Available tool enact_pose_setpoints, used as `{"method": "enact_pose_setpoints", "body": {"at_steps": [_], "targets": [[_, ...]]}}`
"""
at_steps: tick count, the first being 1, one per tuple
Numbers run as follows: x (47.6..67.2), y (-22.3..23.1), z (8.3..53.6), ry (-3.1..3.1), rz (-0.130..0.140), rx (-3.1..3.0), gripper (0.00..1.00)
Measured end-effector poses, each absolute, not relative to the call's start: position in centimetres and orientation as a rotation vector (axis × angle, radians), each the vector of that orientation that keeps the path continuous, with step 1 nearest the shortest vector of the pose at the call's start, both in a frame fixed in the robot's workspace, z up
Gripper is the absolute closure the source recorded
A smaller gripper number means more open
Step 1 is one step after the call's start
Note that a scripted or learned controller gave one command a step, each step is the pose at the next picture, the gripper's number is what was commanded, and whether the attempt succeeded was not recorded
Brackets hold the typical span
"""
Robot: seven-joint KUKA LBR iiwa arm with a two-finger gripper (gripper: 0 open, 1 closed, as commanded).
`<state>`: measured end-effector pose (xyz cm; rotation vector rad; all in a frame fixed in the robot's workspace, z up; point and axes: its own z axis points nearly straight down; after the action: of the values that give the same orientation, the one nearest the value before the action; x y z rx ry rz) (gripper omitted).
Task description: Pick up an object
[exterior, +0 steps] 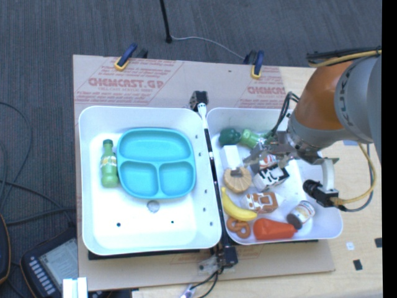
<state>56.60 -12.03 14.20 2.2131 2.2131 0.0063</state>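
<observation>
You see the gripper (268, 160) low in the right bin (329, 228), among toy food; you cannot tell how its fingers stand. A banana (237, 207) lies just beside, near a red pepper (273, 230).

The arm (338, 101) runs out of the picture at the right, so its upper part is cut off. Its wrist covers the back right corner of the right bin (335, 225) and whatever lies beneath it there. The gripper (268, 160) is a dark tangle over the toys, too muddled to read. A keypad-like device (46, 267) at the bottom left is cropped by the picture's edge.
</observation>
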Motion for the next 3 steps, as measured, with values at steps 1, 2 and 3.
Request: {"method": "enact_pose_setpoints", "body": {"at_steps": [1, 2, 3], "targets": [[55.1, -11.6, 11.6, 2.203, 0.016, 2.203, 0.0], [55.3, -11.7, 12.8, 2.199, 0.019, 2.201, 1.0], [55.3, -11.7, 13.7, 2.199, 0.019, 2.202, 1.0]]}}
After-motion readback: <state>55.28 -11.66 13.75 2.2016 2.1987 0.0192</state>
